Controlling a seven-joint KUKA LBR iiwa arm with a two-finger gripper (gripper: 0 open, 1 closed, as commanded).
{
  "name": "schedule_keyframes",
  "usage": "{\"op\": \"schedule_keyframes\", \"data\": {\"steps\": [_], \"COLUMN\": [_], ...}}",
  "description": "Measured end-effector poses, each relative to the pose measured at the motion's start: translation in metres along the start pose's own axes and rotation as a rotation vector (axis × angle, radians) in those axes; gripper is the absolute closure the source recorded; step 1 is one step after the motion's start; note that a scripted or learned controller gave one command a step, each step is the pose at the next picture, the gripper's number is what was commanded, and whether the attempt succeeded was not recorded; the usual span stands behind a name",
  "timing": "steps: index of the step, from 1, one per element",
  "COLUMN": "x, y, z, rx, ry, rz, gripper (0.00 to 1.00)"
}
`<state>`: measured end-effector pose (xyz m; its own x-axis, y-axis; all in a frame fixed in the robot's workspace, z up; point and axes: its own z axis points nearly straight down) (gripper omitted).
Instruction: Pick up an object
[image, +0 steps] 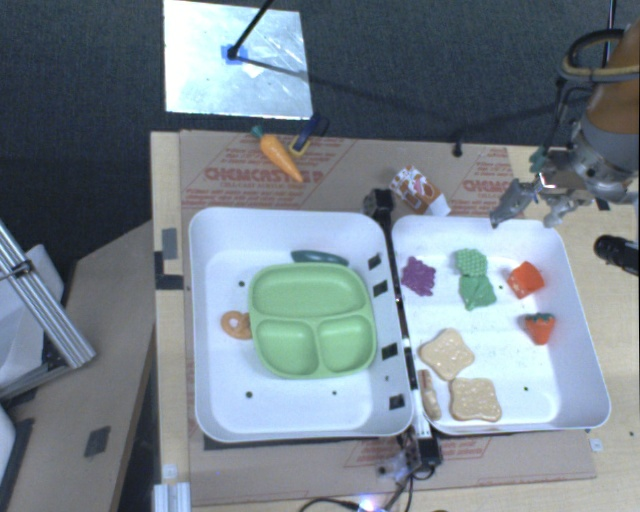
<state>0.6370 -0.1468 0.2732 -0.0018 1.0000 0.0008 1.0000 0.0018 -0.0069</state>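
Purple grapes (418, 276), green pieces (474, 279), orange block (526, 279), perhaps strawberry (540, 327), toast slices (459, 375), right bin (580, 370)

Red "CHEMCAST" lettering is showing on the brown sheet (330, 160) under the bins, printed several times along its edges, partly upside down; smaller print stays unreadable.

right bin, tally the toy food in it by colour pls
purple: 1, the grapes
green: 2, upper piece and lower piece
red/orange: 2, block and strawberry
tan: 3, two toast slices and a strip
total: 8
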Motion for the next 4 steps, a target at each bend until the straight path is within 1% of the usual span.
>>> {"op": "schedule_keyframes", "data": {"steps": [1, 2, 3, 4], "x": [0.000, 0.010, 0.013, 0.004], "y": [0.002, -0.002, 0.000, 0.002], "z": [-0.005, 0.047, 0.110, 0.160], "rx": [-0.009, -0.005, -0.003, -0.004], "ry": [-0.001, 0.000, 0.000, -0.001], "rz": [-0.002, -0.003, -0.001, 0.001], "gripper": [0.00, 0.00, 0.00, 0.00]}}
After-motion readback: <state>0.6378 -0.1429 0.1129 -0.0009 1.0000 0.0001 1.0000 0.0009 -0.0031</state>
